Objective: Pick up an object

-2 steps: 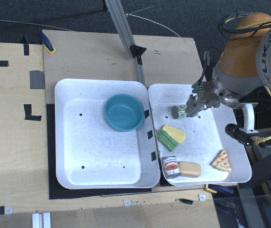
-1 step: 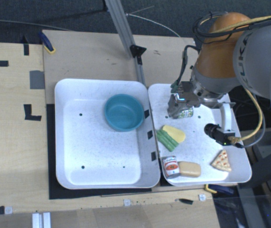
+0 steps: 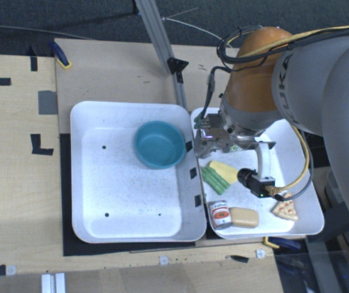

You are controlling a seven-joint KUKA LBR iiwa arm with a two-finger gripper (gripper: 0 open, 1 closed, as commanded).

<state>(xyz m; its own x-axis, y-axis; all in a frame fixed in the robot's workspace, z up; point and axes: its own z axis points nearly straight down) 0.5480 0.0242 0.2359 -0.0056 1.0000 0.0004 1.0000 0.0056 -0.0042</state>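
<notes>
A: Closest to the lens is the arm point(image 3: 266, 78), grey with its orange band, reaching in from the right above the right bin point(image 3: 312, 224). Its gripper point(image 3: 208, 140) hangs at that bin's left edge, near the far corner.

B: Holding anything?

A: Nothing shows between the fingers. Whether they are spread or pressed together I cannot tell; the wrist hides too much.

B: So which step is this?

A: My guess is the approach, with no grasp made yet. The nearest thing to take is the corn cob point(image 3: 219, 174), yellow with green husk, lying just beside and below the gripper along the bin's left edge.

B: How does it lie?

A: Flat, long axis on a diagonal: the green end points toward the near left corner, the yellow end toward the bin's middle.

B: And the next move?

A: Probably settling straight down over it with the fingers set across that diagonal, not along it, and staying clear of the bin wall.

B: What else is in there?

A: A small can point(image 3: 219, 213) and a bread roll point(image 3: 244, 217) touching each other at the near edge, and a pizza slice point(image 3: 285, 210) toward the near right corner. The left bin point(image 3: 101, 224) holds a blue bowl point(image 3: 159, 144) near its far right corner.
</notes>
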